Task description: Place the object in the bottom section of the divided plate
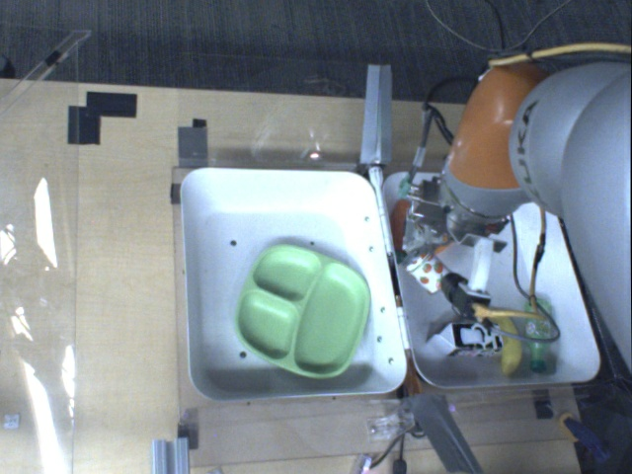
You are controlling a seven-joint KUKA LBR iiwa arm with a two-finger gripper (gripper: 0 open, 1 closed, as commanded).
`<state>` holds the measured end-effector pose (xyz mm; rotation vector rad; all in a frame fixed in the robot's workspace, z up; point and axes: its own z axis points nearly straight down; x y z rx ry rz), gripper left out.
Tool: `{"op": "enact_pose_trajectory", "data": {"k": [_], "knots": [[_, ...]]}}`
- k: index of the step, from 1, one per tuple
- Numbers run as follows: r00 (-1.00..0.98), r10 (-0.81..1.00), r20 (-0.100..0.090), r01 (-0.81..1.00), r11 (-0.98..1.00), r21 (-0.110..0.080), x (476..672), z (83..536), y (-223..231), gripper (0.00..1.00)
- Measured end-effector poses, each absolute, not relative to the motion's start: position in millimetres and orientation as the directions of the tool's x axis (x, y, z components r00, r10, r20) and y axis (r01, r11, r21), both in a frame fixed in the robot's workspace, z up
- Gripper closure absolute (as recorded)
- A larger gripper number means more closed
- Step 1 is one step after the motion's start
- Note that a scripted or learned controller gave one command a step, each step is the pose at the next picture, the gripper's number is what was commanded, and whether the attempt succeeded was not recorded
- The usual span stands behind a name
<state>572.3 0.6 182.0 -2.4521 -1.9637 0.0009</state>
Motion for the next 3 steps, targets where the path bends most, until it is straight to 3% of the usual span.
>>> {"op": "enact_pose_trajectory", "data": {"k": [1, 2, 3], "knots": [[0.386, 0.922, -0.001, 0.922, -0.386, 0.000, 639.5, 181.9, 48.0, 1.00], [0.575, 0.818, -0.001, 0.818, -0.575, -0.002, 551.2, 181.9, 70.2, 1.00], [0.575, 0.818, -0.001, 0.818, -0.575, -0.002, 551.3, 182.0, 70.1, 0.00]]}}
